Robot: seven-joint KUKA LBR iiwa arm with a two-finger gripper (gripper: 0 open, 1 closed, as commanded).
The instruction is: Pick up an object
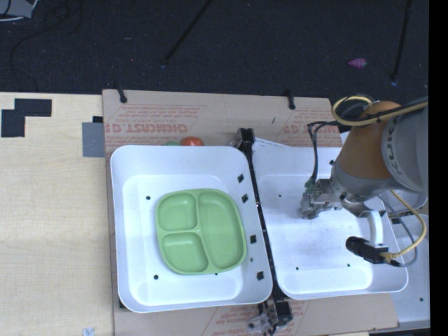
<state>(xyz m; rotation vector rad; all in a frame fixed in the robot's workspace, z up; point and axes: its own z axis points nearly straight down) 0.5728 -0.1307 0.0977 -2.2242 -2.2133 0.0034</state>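
Left bin (133, 180): a green three-compartment plate (201, 230) lies flat at its middle, fully visible. Behind that bin's far rim, a small red-orange object (191, 142) on the cardboard, mostly hidden; identity unclear. A black divider (255, 215) separates the bins. Right bin (308, 271): the gripper (313, 205) is low over the upper floor, fingers too small and dark to make out; cannot tell their state. The arm (378, 152) covers the far right corner.

Pale wooden bench (49, 215), cardboard sheet (210, 121), two white bins (133, 166) side by side
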